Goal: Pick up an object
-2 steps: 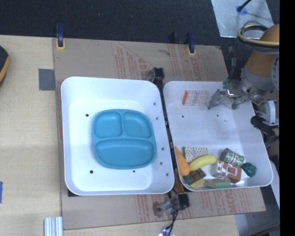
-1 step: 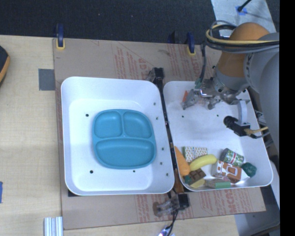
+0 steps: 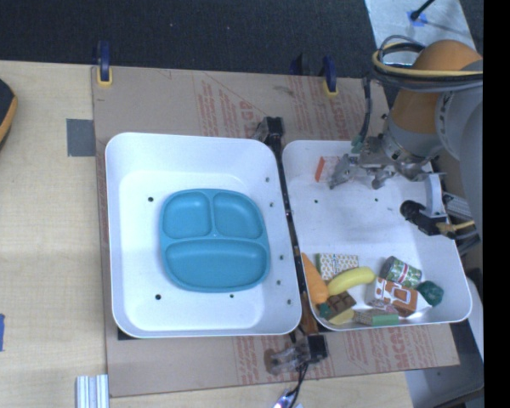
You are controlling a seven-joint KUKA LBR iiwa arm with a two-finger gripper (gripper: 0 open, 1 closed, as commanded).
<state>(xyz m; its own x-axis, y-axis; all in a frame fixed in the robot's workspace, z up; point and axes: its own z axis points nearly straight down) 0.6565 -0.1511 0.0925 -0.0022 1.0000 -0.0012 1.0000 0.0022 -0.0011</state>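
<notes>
Small toy foods (image 3: 365, 291) are lying heaped in the right white bin (image 3: 357, 219)'s near end; the gripper (image 3: 361, 170) is hovering above its far end, fingers seemingly spread, pinching nothing.

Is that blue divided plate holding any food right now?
No, it's empty. The blue plate lies flat in the left bin with all three compartments bare; the toy food is piled in the right bin.

A blue divided plate (image 3: 214, 250) lies in the left bin (image 3: 119, 228); in the right bin (image 3: 357, 219), toy foods (image 3: 370, 291) crowd the near edge beneath the pincer (image 3: 357, 170).
</notes>
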